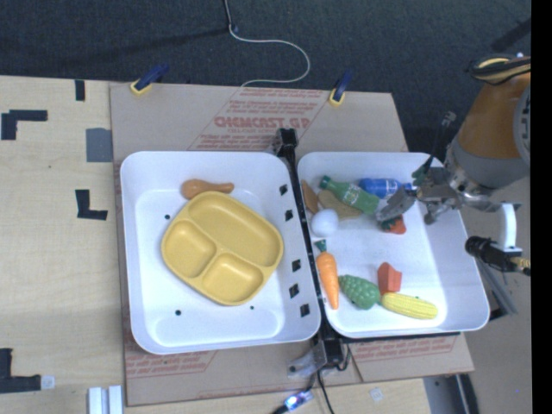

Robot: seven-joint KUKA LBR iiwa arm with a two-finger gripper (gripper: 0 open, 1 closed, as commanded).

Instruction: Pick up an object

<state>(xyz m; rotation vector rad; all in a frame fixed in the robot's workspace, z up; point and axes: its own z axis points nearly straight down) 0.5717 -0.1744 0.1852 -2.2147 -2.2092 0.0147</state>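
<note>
Gripper point(412, 203) sat over the right bin point(448, 313), fingers apart, nothing clamped. Small red-orange object point(395, 225) lay just below its left finger; blue bottle point(379, 185) and green bottle point(349, 195) just left.

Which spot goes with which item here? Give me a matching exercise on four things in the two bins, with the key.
Items:
1. yellow divided plastic plate
2. orange toy carrot
3. yellow toy corn cob
4. green plastic bottle

Places:
A. right bin, near front right corner
B. middle of the left bin
C. right bin, back part, lying on its side
D. right bin, along the left wall

Pairs: 1-B, 2-D, 3-A, 4-C
</note>
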